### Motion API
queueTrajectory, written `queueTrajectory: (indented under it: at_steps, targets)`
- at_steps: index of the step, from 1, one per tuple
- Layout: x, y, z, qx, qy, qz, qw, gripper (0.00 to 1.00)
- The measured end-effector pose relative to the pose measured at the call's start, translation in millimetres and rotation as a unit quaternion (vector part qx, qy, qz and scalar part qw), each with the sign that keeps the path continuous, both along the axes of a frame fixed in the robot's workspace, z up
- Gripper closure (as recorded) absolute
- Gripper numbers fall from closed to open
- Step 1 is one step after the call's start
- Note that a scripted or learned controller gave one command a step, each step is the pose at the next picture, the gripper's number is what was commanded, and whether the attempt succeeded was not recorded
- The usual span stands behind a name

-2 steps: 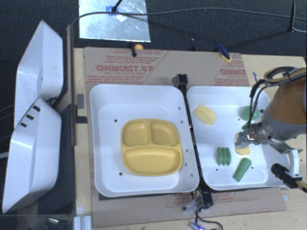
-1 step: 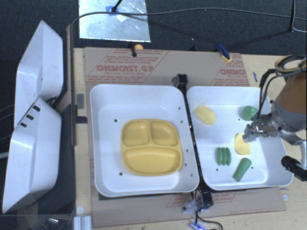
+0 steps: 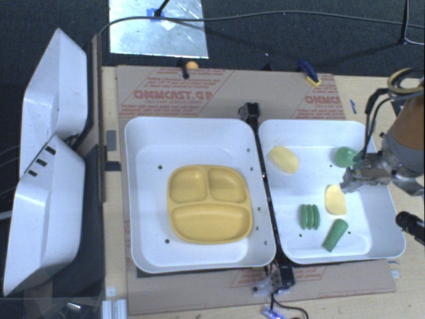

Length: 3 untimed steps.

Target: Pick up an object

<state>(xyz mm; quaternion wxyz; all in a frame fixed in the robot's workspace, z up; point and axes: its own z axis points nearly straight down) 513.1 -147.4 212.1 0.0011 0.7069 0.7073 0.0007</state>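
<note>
The right bin (image 3: pixel 292 244) holds several small objects: a pale yellow piece (image 3: pixel 283 159) at the upper left, a green round piece (image 3: pixel 344 155) at the upper right, a yellow slice (image 3: pixel 335 200), a ribbed green piece (image 3: pixel 309 216) and a green cylinder (image 3: pixel 335 234) near the front. My gripper (image 3: pixel 353 180) reaches in from the right and hovers low between the green round piece and the yellow slice, just above the slice's top edge. Nothing shows between its tips.
The left bin (image 3: pixel 143 178) holds a yellow divided plate (image 3: pixel 210 202). A black clamp (image 3: pixel 250 111) sits between the bins at the back. The arm's orange band and cables (image 3: pixel 405 121) crowd the right bin's right edge.
</note>
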Motion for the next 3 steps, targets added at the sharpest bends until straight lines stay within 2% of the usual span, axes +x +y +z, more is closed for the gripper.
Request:
queueTrajectory:
  at_steps: [1,2,3]
  targets:
    - [9.5,45.8,10.5,0.0002,0.001,0.002,1.0000,1.00]
    - [24.3,103.1,5.0,0.0009,0.001,0.002,1.0000,1.00]
    - [21.6,153.1,6.7,0.0009,0.001,0.002,1.0000,1.00]
